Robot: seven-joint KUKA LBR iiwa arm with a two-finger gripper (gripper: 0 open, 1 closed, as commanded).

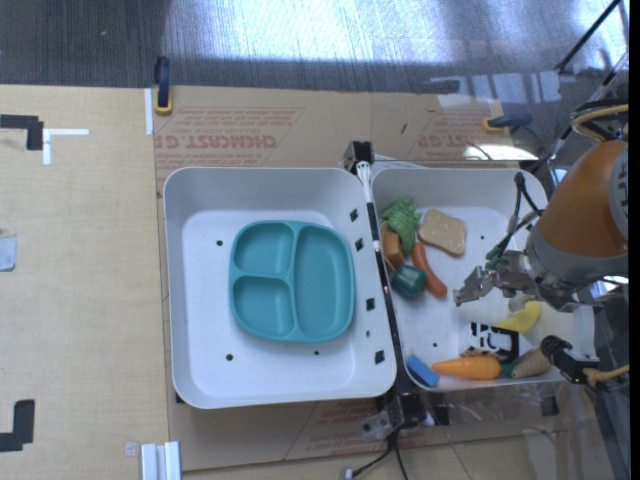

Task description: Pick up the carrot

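We see two shallow white bins side by side on the bench. The left bin (190,298) holds a teal divided plate (293,280) with three compartments, lying flat near its middle. The right bin (455,180) holds the toy food. Along its left wall, toward the far end, lies a carrot (392,238) with a leafy green top (402,214), and just right of it a thin red-orange piece (429,270) that looks like a chilli or a second small carrot. A dark green rounded item (408,282) sits touching the near ends of these. A slice of bread (443,232) lies just right of the leafy top. At the near edge of the right bin we see another orange carrot (466,368) lying on its side, with a blue item (422,372) at its left end and a tan piece (530,362) to its right; a yellow item (522,317) rests a little farther in. The arm (590,213) reaches in from the right, and its gripper (477,288) hangs over the middle of the right bin, between the bread and the near carrot, apart from both. Its fingers (468,294) look slightly apart with nothing between them.
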